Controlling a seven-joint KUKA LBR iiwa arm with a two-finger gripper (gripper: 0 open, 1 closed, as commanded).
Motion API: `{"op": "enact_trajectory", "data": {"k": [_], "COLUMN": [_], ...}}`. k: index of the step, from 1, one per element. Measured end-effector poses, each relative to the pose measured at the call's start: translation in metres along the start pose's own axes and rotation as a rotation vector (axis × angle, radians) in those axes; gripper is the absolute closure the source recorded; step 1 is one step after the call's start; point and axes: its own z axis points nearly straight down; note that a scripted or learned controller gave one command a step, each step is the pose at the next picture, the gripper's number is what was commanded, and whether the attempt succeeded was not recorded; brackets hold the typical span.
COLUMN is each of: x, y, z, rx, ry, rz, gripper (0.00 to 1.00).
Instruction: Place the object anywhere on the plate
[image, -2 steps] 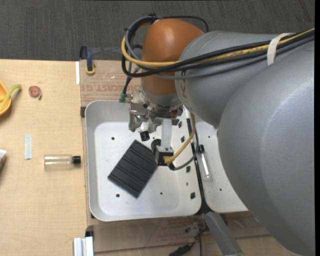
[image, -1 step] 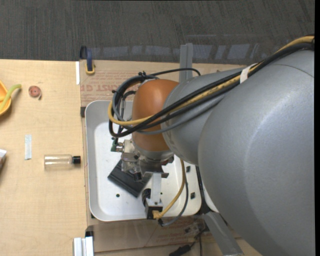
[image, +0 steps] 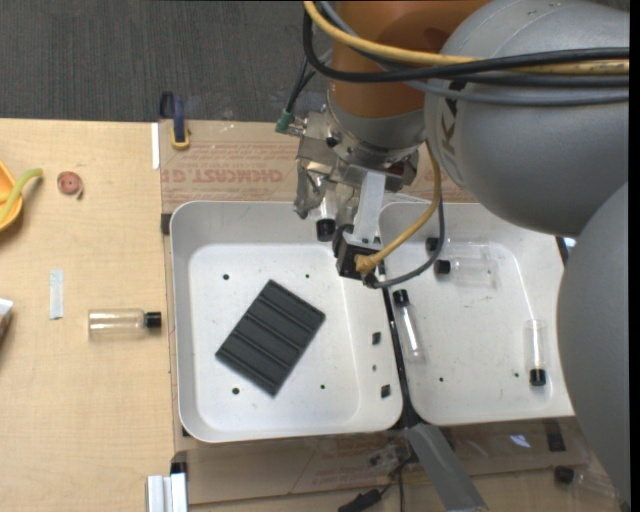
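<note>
While the hand (image: 340, 215) hangs over the bins' far rims, grip state unreadable, best take a vial (image: 408, 330) from the right bin (image: 480, 345) across its width & lay it along the ribbed black plate (image: 272, 335), left bin (image: 210, 290).

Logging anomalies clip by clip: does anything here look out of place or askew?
Yes. A clear vial with a black cap lies on the bench left of the left bin, outside both bins, while similar vials lie in the right bin. The black ribbed plate sits askew, diagonal to the bin's walls.
</note>
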Motion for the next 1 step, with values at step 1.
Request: {"op": "enact_trajectory", "data": {"k": [1], "x": [0.0112], "y": [-0.0975], "z": [0.1545], "rx": [0.003], "ry": [-0.001], "rz": [-0.006], "gripper": [1.00]}}
